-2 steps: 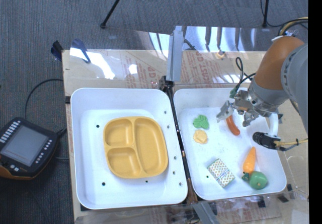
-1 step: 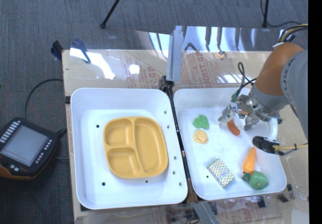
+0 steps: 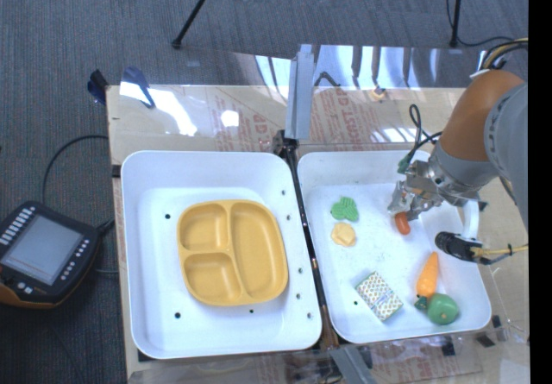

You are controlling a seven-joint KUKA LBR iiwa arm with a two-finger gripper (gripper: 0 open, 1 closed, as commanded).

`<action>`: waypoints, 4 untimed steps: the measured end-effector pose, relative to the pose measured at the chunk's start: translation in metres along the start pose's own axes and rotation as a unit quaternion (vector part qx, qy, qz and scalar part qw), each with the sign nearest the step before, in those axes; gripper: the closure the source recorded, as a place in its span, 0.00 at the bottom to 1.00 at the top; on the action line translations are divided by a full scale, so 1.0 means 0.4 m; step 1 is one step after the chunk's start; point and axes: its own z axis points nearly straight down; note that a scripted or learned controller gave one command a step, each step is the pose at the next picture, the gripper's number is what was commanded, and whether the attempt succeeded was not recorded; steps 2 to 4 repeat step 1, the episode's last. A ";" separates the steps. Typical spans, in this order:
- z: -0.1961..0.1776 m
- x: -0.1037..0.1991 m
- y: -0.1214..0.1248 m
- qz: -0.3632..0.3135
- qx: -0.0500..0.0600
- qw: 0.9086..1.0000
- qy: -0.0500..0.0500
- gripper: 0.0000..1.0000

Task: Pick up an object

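Small red-orange rounded toy piece (image 3: 403,223), the likeliest target, is lying in the right-hand shallow white bin (image 3: 332,305), just under the two-finger gripper (image 3: 409,204); going from the left, the left shallow white bin (image 3: 142,322) is holding a yellow three-compartment plastic tray (image 3: 232,251); past the divider, a green leafy toy (image 3: 345,209) and a pale yellow rounded toy (image 3: 344,235) are sitting near the right bin's left wall; a patterned blue-and-white box (image 3: 379,295) is lying nearer the front; an orange toy carrot (image 3: 427,275) and a green pear-shaped toy (image 3: 442,308) are touching at the front right corner. The grey arm with the orange band (image 3: 479,128) is leaning in from the right, its gripper hanging over the red-orange piece; whether contact is being made I cannot tell, nor the width of the claw. I am judging this as the approach-and-grasp step; the next move is calling for a firm closure on the piece, then a straight lift.
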 end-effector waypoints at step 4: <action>-0.231 0.022 -0.013 0.066 -0.008 0.998 0.000 1.00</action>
